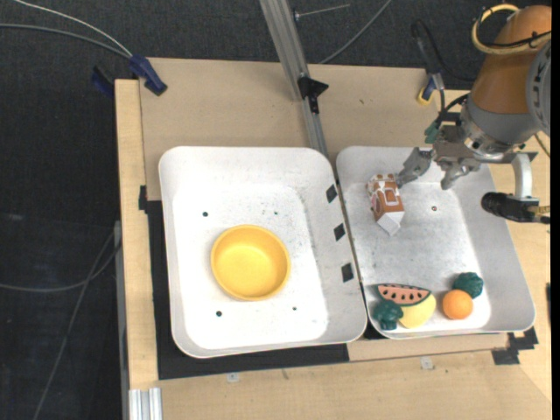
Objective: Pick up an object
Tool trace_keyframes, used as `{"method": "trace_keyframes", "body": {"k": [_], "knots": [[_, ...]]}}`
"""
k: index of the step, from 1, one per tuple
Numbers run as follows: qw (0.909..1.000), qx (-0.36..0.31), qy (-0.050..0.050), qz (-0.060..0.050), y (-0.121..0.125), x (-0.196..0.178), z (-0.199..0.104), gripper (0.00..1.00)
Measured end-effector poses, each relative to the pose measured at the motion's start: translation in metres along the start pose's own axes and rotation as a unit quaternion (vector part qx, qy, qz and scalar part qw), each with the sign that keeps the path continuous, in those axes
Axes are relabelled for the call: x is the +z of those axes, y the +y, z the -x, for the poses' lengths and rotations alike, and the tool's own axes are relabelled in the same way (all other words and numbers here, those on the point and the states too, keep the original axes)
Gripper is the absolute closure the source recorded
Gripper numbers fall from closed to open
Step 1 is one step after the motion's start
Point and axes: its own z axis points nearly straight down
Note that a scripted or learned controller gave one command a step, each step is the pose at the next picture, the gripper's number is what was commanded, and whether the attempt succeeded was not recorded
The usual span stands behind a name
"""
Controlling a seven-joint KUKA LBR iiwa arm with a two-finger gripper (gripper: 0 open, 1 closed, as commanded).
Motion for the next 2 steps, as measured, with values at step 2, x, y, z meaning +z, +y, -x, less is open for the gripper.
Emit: {"method": "trace_keyframes", "body": {"k": [2], "knots": [[1.0, -0.001, 0.003, 0.005, 0.004, 0.07, -0.01, 0.0]]}}
